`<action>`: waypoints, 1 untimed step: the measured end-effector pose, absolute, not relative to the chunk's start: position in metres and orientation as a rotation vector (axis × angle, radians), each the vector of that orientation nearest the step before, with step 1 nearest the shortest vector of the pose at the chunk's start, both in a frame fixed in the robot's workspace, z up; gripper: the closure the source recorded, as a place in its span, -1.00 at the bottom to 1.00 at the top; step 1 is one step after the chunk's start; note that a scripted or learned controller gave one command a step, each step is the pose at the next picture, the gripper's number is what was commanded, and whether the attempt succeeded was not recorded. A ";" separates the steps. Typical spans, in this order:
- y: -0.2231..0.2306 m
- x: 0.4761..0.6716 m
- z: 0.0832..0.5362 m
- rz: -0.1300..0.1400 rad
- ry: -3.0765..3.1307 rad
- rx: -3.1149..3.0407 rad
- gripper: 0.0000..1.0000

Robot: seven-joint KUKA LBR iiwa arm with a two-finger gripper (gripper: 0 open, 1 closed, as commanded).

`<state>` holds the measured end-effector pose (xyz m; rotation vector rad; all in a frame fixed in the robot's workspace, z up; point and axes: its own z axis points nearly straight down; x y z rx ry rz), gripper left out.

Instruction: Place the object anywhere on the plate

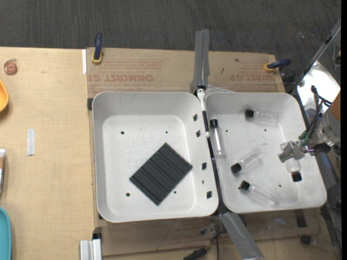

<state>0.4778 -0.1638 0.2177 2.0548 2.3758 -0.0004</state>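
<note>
A dark ribbed rectangular plate (pixel 161 174) lies turned at an angle on the floor of the left bin (pixel 108 199). Several clear vials with black caps lie in the right bin (pixel 271 99). One vial (pixel 247 160) lies near the bin's middle and another vial (pixel 256 194) near the front. A third vial (pixel 216 138) rests along the left wall. My gripper (pixel 288 153) hangs over the right side of the right bin. It is just above a small vial (pixel 295 173) whose black cap points toward the front. Nothing shows in its grasp.
A further vial (pixel 254 114) lies at the back of the right bin. The arm's wrist and cables (pixel 320 137) crowd that bin's right rim. A metal divider (pixel 201 58) runs between the bins at the back. Clamps (pixel 97 47) hold the cardboard underlay.
</note>
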 end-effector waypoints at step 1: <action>-0.109 0.510 0.232 -0.005 2.341 2.097 1.00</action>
